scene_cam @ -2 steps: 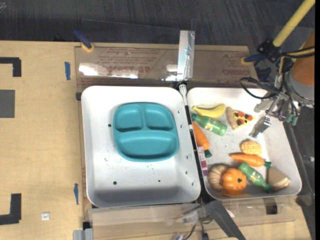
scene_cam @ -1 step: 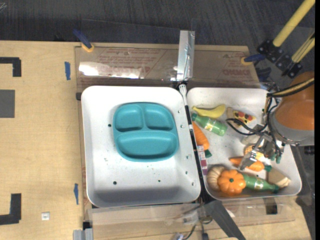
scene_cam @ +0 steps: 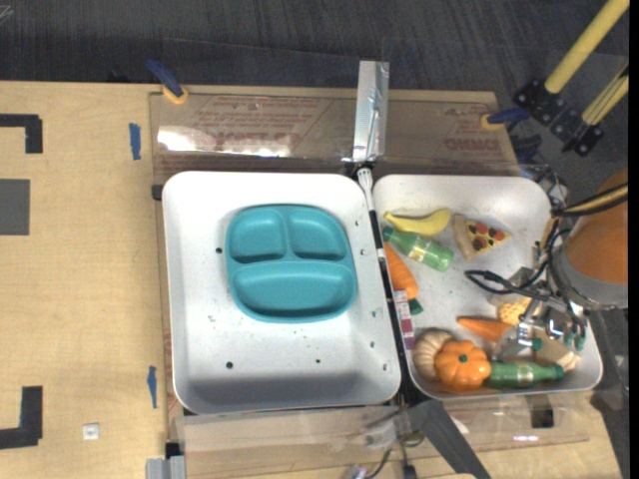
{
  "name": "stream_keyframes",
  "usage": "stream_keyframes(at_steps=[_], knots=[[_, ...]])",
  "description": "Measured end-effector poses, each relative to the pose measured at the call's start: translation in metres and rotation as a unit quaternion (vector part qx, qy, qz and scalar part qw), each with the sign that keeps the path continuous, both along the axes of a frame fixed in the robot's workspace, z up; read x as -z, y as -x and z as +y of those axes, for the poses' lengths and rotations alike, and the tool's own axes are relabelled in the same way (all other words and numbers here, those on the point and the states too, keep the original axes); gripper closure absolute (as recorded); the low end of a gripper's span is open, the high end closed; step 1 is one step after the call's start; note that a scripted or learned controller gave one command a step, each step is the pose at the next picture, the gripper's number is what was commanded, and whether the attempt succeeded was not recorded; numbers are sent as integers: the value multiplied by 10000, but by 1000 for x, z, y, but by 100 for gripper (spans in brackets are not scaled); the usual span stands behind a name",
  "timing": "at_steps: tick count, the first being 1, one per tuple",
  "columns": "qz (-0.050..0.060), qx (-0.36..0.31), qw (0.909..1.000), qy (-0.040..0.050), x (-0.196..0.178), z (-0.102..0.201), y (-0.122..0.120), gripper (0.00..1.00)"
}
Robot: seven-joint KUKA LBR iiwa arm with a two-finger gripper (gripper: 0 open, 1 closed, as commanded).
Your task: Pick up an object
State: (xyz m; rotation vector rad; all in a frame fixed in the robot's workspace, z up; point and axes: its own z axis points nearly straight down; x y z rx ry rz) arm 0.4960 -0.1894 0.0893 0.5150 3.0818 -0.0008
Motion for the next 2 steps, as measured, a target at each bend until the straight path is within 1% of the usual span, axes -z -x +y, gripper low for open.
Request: stream_keyframes(at_steps=[1, 2], knots=[[-41, -6, 10000, 14, -13, 0, -3, 100], [28, -946, 9955, 10, 0, 2, -64, 100]])
